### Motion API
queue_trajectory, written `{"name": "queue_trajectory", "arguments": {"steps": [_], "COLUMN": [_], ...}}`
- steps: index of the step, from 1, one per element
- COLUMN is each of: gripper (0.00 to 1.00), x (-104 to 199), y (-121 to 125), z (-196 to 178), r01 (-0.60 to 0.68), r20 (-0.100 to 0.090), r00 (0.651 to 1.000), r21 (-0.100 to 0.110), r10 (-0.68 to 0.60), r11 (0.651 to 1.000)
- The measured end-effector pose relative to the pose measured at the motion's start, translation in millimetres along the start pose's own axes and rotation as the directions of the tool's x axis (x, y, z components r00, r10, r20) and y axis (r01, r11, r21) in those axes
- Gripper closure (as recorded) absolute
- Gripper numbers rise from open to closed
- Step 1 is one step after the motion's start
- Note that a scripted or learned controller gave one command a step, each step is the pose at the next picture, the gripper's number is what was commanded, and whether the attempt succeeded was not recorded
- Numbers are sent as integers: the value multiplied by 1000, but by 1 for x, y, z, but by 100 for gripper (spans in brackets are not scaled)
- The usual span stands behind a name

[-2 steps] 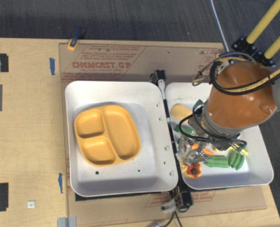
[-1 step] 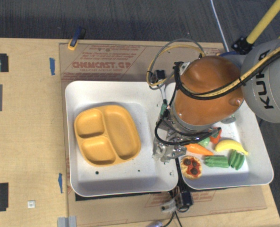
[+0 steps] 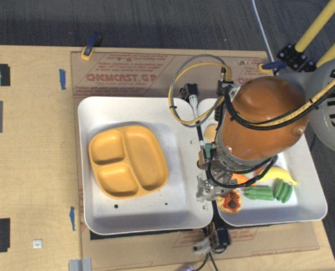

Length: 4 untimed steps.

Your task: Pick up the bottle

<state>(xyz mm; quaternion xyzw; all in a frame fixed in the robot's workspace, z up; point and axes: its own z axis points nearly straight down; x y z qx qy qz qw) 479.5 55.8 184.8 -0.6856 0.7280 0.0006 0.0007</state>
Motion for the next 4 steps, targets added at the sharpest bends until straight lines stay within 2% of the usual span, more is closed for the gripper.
{"name": "queue_trajectory", "arguments": {"steps": [1,2,3,4], "gripper": [100,100,100,100], "x": [-13,-19,-35,16], "y": [0,1,3,-57], "z": [-29,-13,0,-27], "r01": [192,614,812,974], "r20": [2,1,2,2], "r00": [981,789,584,225], "r21": [3,1,0,0], "r10": [-192,-614,-812,-974], "r11": [981,789,584,225]}}
